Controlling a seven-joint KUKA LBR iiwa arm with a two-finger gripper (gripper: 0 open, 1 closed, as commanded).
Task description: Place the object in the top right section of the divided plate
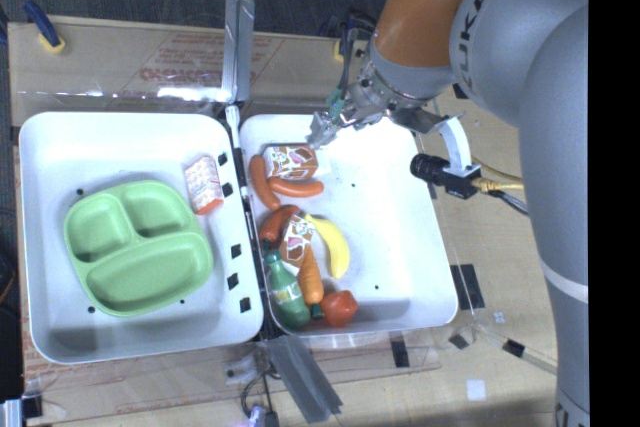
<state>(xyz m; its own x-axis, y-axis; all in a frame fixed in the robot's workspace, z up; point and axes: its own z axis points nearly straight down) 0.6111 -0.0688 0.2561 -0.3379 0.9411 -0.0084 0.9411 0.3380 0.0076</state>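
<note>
The grey arm (520,85) with its orange band reaches in from the right over the right bin (400,215). Its gripper (325,127) hangs above that bin's upper left corner, just over a small snack packet (292,158) with a brown and white wrapper. The fingertips appear to sit at the packet's upper edge, but the view is too coarse there to say whether they are spread or closed, or whether they touch it.

The packet lies on top of two sausages (290,183) near the bin's left wall. Below them a heap runs down the same side: another sausage (275,223), a second small packet (297,237), a banana (333,245), a carrot (312,280), a green bottle (286,293) and a red tomato-like piece (340,307).

In the left bin (60,145) the green divided plate (138,247) lies tilted, with two small sections toward the top and one large section below. A small red and white carton (203,185) rests just beside the plate's upper right edge, on the bin floor. Both bins sit side by side on the wooden worktop (120,55).
</note>
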